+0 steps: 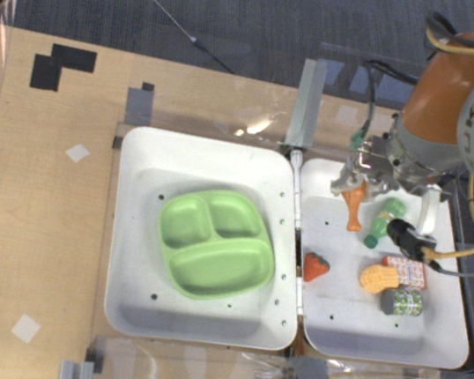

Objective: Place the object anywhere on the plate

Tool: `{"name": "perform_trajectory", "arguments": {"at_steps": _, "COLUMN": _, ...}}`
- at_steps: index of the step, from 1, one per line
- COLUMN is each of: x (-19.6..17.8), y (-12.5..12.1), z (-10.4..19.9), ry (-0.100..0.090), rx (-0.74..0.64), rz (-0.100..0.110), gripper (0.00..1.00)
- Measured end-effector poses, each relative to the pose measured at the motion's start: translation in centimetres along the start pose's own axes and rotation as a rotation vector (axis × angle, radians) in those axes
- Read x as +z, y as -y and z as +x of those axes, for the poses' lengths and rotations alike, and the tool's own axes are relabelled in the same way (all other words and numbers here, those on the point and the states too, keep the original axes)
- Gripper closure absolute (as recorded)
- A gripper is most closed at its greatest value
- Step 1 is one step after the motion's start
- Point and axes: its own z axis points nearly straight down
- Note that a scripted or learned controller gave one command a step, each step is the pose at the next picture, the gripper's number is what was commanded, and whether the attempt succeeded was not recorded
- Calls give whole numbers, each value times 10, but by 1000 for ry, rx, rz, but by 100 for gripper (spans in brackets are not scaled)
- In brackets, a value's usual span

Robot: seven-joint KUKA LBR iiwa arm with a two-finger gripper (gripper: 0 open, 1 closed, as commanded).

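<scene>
The metal fingers of the two-finger gripper are clamped on the top of a small orange carrot-shaped toy, which hangs over the far-left part of the right white bin. The green, three-compartment plastic plate lies in the left white bin, well apart from the toy. A red strawberry toy lies near the right bin's left wall.
</scene>
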Motion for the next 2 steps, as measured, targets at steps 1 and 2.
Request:
{"name": "perform_trajectory", "arguments": {"at_steps": 1, "x": 35, "y": 44, "z": 93, "ry": -2, "rx": 16, "rz": 2, "gripper": 100}}
{"name": "perform_trajectory", "arguments": {"at_steps": 2, "x": 35, "y": 44, "z": 93, "ry": -2, "rx": 17, "rz": 2, "gripper": 0}}
